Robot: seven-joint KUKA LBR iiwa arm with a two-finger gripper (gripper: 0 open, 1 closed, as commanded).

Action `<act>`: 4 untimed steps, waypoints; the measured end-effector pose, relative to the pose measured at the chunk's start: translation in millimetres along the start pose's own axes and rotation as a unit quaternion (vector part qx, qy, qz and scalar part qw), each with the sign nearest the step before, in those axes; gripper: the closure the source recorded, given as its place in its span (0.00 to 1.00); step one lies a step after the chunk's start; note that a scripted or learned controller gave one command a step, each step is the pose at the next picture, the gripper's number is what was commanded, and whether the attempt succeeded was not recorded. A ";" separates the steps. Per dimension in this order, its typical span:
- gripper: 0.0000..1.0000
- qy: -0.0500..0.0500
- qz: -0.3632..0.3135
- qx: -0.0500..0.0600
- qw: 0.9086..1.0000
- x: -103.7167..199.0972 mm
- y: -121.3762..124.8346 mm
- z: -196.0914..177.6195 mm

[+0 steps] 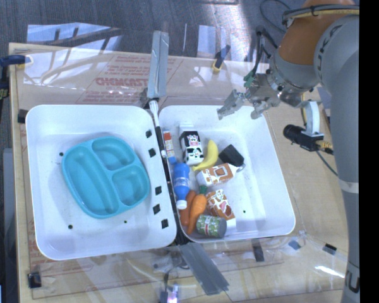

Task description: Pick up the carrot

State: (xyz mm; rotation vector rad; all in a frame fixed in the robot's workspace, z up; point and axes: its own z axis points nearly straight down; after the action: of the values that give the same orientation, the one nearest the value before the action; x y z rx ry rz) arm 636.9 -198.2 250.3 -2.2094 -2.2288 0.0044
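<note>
The 2 white bins lie below and left of the pincer, which hangs over the right bin's far rim with its 2 fingers spread and nothing between them. The left bin holds a blue tray. Bare floor lies directly under the pincer. The carrot sits well below it, wedged against the divider, partly hidden among a bottle, banana and can.

Bright, even overhead light; glare streaks the clear plastic sheet at the far left, both white bins look washed out, detail slightly soft.
</note>
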 end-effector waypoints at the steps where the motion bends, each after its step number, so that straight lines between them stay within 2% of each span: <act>1: 0.00 0.000 -0.068 0.000 0.998 -0.7 -30.1 9.0; 2: 0.00 0.000 0.070 0.001 0.998 -10.4 -65.2 52.6; 3: 0.00 0.000 0.026 0.001 1.000 36.0 -118.2 117.3; 4: 0.00 -0.001 -0.019 -0.003 1.000 22.9 -93.1 123.1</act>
State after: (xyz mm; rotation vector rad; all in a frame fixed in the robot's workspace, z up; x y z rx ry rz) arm 543.0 -176.2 127.6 -2.1690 -2.2747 -0.0008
